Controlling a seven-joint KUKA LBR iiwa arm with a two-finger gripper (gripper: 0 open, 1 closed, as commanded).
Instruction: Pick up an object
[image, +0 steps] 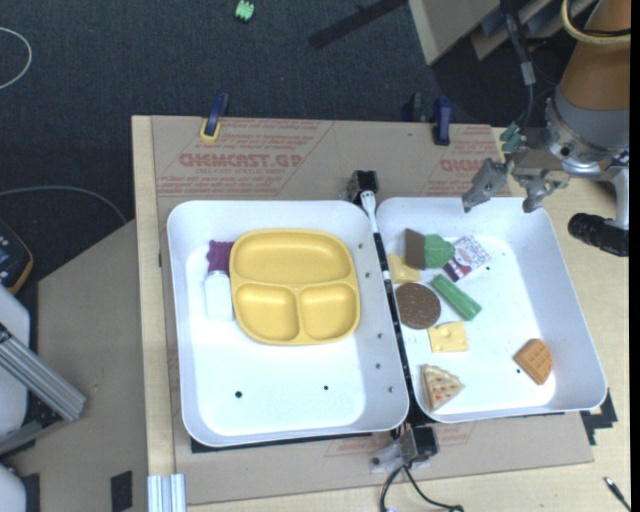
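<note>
hand (507, 195) above diagonal green block (456, 297)

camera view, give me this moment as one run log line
gripper: open, above right bin's far rim, holding nothing | right bin: food pieces untouched | left bin: yellow divided plate | pick: not yet done

Dark carpet (90, 70) covers the floor around the surface (300, 155), a brown board printed with red lettering. A yellow clamp (211, 122) and a blue clamp (441, 118) grip its far edge. A thin white cable (20, 45) loops on the carpet at left, near a small green scrap (244, 11). Aluminium framing (40, 375) stands at lower left. Light is even.
</note>
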